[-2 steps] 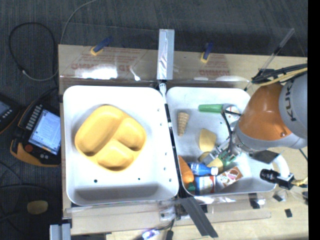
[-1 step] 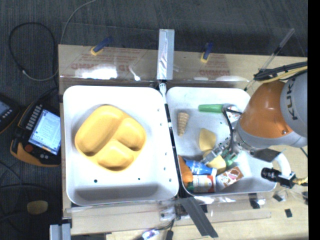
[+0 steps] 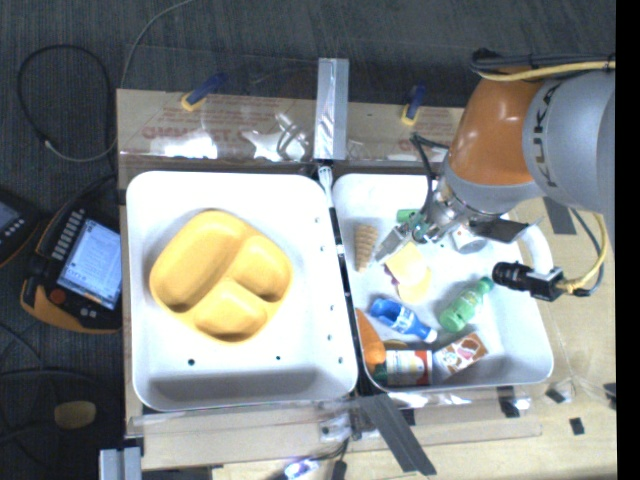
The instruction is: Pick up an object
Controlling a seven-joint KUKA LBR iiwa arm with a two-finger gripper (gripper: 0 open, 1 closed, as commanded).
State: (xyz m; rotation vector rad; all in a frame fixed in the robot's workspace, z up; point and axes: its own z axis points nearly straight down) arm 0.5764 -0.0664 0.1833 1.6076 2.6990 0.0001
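Grey KUKA arm (image 3: 560, 138), orange band, black lettering, yellow cable.

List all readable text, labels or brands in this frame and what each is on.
"KUKA", partly cut off, runs down the grey arm housing.
Printed labels on the small bottle, the blue bottle and the packet in the right bin: too small and blurred to read.
Handheld pendant screen on the floor: lit, text unreadable.

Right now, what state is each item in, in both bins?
Yellow bread-shaped object: resting in the left bin, alone.
End effector: low over the right bin, above the pale yellow block.
Green bottle: lying on its side.
Blue bottle: lying on its side.
Ice cream cone: lying by the divider.
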